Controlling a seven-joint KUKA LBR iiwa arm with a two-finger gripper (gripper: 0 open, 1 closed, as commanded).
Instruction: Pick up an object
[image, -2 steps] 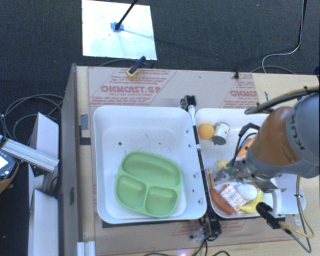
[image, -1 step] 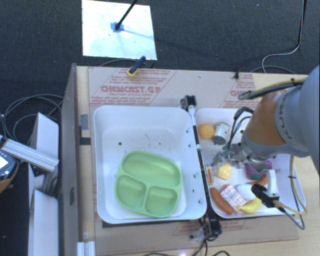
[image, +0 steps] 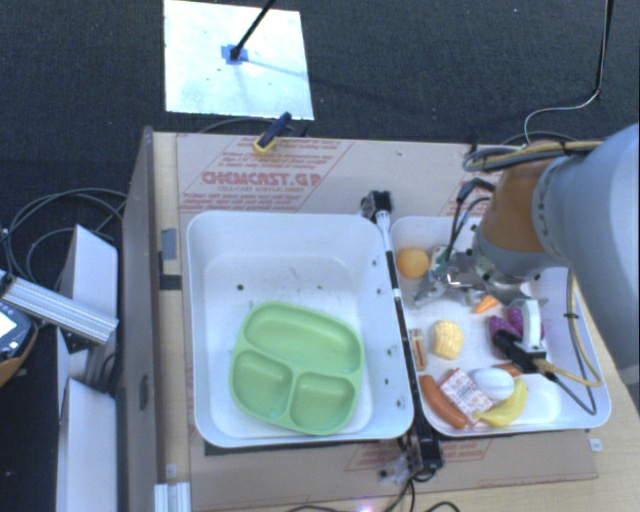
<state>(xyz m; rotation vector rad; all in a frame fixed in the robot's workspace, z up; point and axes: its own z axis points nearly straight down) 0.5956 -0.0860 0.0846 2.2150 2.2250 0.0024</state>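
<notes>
Toy foods (image: 470, 372) (orange ball, banana, hot dog) fill the right bin (image: 578, 395); the gripper (image: 447, 283) hovers above, finger state unclear.

The green tray (image: 297, 368) looks like smooth, shiny plastic. The white bins (image: 215, 300) look smooth too. The bench (image: 330, 170) is brown cardboard.

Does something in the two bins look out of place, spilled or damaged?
Nothing stands out. The green tray lies flat in the left bin, slightly turned. The toy foods, such as the banana and sausage, lie loose in the right bin, unspilled.
</notes>
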